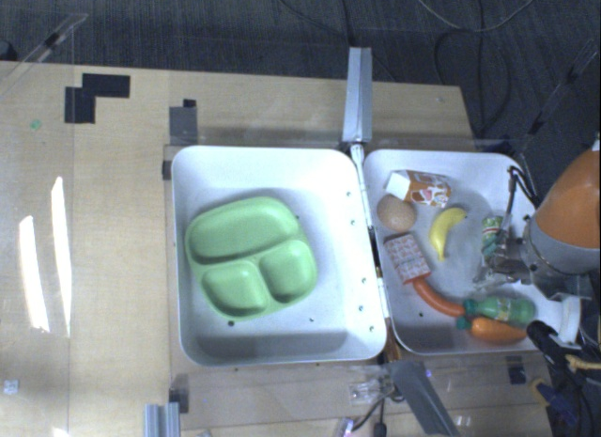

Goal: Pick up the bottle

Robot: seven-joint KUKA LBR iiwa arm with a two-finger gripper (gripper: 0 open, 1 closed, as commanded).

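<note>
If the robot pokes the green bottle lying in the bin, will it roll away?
Probably not far. The green bottle lies on its side, so its round body could roll, but an orange carrot sits right against it and the bin wall is near. It looks like small plastic, so likely light and a bit slippery for the gripper.

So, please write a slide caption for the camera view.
Gripper above the green bottle in the right bin.
</note>
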